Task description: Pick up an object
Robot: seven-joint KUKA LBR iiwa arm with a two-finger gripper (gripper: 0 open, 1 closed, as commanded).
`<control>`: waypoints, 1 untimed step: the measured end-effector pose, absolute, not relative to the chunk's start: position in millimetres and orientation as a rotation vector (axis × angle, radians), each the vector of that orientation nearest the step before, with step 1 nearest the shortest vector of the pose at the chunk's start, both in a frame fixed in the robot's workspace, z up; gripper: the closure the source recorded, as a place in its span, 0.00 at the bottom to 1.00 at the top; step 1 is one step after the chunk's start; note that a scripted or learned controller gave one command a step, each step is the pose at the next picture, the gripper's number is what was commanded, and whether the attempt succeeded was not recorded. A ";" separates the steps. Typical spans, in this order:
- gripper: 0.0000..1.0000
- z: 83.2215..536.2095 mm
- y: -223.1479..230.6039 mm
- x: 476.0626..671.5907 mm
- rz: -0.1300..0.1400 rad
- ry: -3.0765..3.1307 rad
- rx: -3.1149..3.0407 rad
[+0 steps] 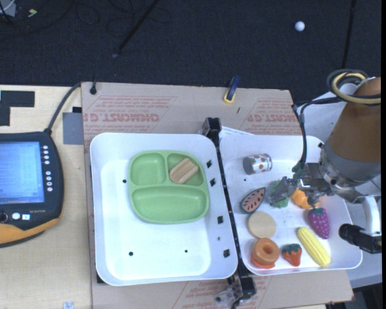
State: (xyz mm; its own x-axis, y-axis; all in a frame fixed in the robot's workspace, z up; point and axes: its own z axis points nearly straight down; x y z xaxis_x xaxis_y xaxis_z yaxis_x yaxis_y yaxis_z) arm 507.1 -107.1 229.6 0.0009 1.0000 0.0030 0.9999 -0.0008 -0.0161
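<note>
Gripper [289,187] low among toy foods in right bin [347,259]

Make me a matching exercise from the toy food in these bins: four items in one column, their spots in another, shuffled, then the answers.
Items:
1. wooden bread piece
2. corn cob
3. can
4. purple grapes

Places:
A. top of the right bin
B. upper right compartment of the green plate
C. just above the corn
D. lower right corner of the right bin

Pairs: 1-B, 2-D, 3-A, 4-C
</note>
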 end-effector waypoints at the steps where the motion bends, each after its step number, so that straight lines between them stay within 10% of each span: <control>1: 0.00 235.6 -107.5 509.4 0.003 -2.219 -2.218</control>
